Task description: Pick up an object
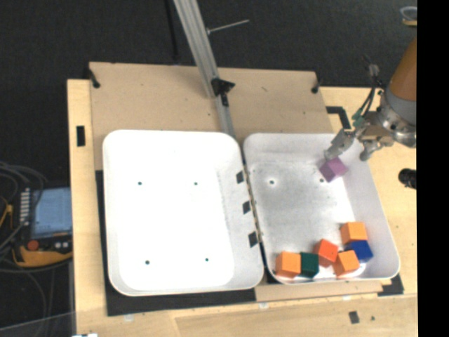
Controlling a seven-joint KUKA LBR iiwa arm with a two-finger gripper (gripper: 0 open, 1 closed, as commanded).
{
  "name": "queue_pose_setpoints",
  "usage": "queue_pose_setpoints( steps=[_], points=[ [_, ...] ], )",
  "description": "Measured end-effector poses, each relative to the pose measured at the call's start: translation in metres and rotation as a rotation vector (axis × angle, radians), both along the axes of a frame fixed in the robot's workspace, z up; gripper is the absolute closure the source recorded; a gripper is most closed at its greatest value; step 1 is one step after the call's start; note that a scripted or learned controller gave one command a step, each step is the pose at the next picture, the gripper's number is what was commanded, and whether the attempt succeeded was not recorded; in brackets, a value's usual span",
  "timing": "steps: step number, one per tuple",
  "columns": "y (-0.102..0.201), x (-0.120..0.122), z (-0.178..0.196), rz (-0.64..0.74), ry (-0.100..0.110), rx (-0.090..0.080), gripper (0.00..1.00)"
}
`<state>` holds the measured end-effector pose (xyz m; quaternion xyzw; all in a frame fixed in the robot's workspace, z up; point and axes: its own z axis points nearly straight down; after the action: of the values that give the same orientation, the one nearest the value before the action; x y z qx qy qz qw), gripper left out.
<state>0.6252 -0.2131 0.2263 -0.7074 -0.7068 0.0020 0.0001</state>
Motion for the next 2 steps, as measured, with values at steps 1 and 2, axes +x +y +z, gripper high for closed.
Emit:
queue_pose_setpoints(
  steps=[1, 2],
  points=[
    [0.007, 0.0, -0.059, 0.003, 0.001, 0.001, 0.0],
    [0.002, -0.001, -0.101, -0.002, 0.0, 0.0, 0.0]
  ],
)
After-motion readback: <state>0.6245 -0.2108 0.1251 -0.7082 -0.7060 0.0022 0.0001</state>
